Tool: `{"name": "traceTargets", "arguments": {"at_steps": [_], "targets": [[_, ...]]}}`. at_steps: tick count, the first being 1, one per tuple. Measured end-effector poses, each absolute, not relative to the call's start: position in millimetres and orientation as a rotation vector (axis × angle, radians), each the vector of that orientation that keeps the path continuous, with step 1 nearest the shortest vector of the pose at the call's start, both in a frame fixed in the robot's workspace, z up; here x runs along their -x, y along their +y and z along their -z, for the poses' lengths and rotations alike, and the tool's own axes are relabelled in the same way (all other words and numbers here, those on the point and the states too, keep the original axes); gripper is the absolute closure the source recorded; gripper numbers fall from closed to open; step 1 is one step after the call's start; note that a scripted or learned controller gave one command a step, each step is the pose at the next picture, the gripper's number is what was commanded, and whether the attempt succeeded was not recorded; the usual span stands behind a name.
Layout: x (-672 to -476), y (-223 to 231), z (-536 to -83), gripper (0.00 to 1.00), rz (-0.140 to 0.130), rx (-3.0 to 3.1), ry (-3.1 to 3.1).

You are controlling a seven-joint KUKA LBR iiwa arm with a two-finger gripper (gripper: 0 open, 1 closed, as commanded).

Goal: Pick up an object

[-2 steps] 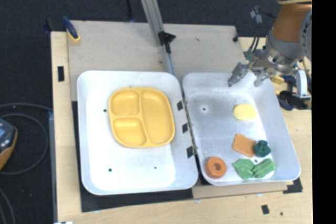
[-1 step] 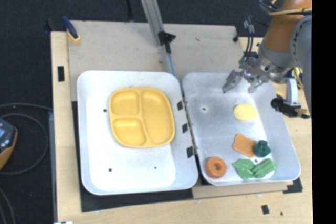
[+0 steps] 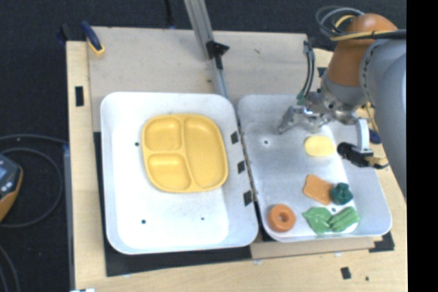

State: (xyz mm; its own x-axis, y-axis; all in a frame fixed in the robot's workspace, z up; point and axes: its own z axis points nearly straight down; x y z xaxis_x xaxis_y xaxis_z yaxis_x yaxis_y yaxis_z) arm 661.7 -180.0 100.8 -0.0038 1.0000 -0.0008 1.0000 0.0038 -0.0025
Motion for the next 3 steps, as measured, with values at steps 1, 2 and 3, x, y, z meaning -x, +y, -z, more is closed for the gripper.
{"name": "traceTargets", "arguments": {"at_steps": [1,2,3], "targets": [[-663.3,-181,-116,1.0,0.001,2.22,-2.231],[-661.5,-179,-162,1.0,0.005,2.222,-2.229],[-662.7,-181,-217,1.0,0.005,2.221,-2.23]]}}
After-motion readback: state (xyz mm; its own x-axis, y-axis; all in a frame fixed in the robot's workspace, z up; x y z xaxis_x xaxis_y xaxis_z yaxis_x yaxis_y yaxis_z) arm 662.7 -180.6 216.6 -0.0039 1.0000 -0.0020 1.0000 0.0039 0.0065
